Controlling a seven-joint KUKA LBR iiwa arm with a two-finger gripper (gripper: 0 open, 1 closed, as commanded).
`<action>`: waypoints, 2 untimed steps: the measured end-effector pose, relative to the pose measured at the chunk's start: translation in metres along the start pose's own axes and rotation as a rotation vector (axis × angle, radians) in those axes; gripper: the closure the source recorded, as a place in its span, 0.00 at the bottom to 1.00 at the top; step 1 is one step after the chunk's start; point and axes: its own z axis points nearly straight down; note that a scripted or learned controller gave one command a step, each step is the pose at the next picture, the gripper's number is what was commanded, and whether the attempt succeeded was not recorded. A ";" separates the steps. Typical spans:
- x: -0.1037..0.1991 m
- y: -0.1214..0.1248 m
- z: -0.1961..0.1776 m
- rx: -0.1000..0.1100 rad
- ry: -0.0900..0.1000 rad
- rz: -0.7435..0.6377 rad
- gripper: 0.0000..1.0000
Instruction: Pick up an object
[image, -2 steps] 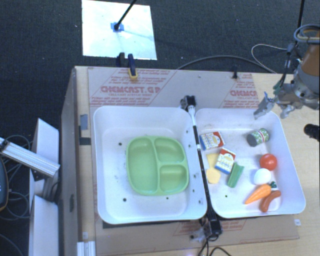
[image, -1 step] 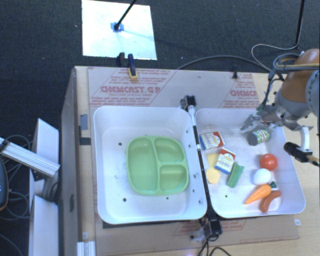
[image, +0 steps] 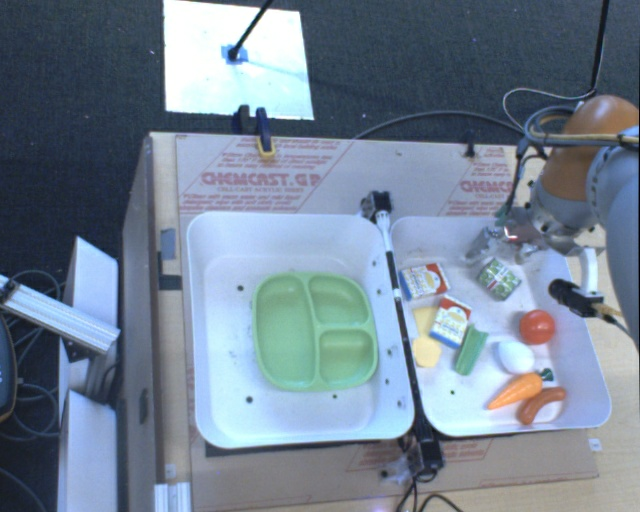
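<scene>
Reaching in from the right, the grey arm with an orange band is placing its gripper (image: 503, 238) over the far part of the right shallow white bin (image: 598, 398).
Whether the fingers are wide or narrow cannot be told. Just beside the gripper is lying a small green-and-white patterned block (image: 498, 279); nearer are sitting a red tomato (image: 537, 326), white egg (image: 515, 355), orange carrot (image: 516, 389) and brown sausage (image: 542, 404). A pale green divided plastic tray (image: 314, 331) is occupying the left bin (image: 220, 300).

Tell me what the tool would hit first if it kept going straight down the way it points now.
Probably the green-and-white packet, which lies just below and beside the tool in the right bin. Depth is unclear from this slanted view, so it might instead land on bare bin floor next to it.
</scene>
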 end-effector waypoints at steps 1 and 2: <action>0.023 0.000 0.000 0.001 0.000 0.000 0.00; 0.067 0.000 0.000 0.000 0.001 0.000 0.00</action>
